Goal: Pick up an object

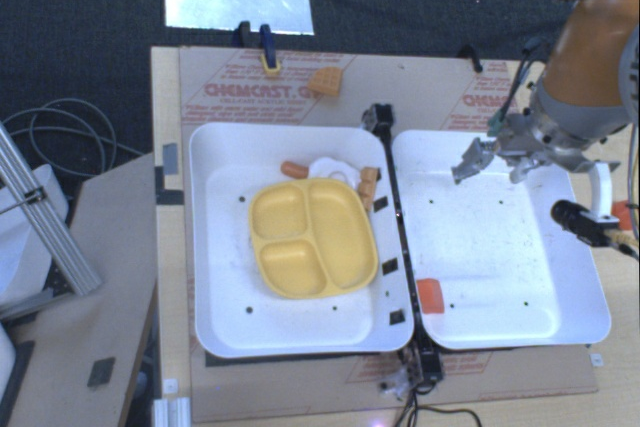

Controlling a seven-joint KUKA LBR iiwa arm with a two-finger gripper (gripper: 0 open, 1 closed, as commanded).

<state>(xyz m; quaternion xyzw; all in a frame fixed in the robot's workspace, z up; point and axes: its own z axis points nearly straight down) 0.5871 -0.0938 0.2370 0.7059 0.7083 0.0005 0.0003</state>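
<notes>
One orange block (pixel 429 294) lies in the right bin (pixel 560 315), at its near left corner, well apart from your gripper (pixel 497 160), whose jaws hang open and empty over the far side. Bring it down squarely over the block before closing (the bin wall is close). Left bin (pixel 215 245): one yellow divided tray (pixel 311 238), one small sausage (pixel 294 169), one tan piece (pixel 368 182).
</notes>
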